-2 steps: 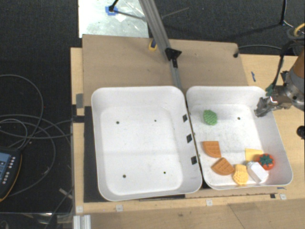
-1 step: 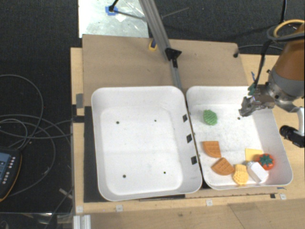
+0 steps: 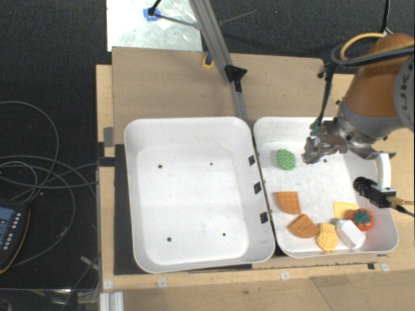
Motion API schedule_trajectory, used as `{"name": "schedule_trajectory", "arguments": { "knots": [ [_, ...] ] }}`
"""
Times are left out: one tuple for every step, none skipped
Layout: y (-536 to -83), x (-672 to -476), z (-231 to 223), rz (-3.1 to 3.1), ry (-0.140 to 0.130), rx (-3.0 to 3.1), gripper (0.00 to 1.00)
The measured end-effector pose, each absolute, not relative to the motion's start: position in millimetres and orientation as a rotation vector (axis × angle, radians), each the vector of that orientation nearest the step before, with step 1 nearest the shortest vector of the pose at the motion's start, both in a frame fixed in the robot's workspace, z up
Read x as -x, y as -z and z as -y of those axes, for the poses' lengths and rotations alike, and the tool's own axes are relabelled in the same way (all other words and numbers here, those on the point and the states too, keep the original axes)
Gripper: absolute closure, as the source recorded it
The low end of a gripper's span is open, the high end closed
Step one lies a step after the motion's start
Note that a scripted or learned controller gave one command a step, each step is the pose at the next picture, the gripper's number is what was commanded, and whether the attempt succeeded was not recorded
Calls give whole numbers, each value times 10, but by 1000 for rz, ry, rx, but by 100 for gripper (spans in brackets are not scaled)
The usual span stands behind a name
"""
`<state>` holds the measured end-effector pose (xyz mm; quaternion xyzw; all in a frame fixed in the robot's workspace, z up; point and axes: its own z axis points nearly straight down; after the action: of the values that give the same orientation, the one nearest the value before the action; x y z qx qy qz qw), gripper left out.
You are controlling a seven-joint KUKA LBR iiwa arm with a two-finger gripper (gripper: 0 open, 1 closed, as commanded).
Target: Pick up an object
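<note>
In the right bin (image 3: 324, 131) lie a green bumpy ball (image 3: 285, 159), two orange waffle-like pieces (image 3: 289, 202) (image 3: 303, 226), a yellow waffle piece (image 3: 327, 238), a yellow wedge (image 3: 344, 208), a white block (image 3: 350, 234) and a red-orange fruit with a green top (image 3: 362, 219). My gripper (image 3: 314, 154) hangs over the upper part of the right bin, just right of the green ball and apart from it. I see nothing between its fingers.
The left bin (image 3: 146, 141) stands beside the right one, joined by black clips (image 3: 257, 186). A grey tripod leg (image 3: 220, 44) slants across the bench's back. A black cylindrical part (image 3: 369, 192) of the arm overhangs the right bin's right side.
</note>
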<state>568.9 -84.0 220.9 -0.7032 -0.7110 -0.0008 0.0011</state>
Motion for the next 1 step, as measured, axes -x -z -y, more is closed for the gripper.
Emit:
{"name": "schedule_trajectory", "arguments": {
  "knots": [
    [-2317, -5600, 369, 2233, 4, 2209, 100]
  ]
}}
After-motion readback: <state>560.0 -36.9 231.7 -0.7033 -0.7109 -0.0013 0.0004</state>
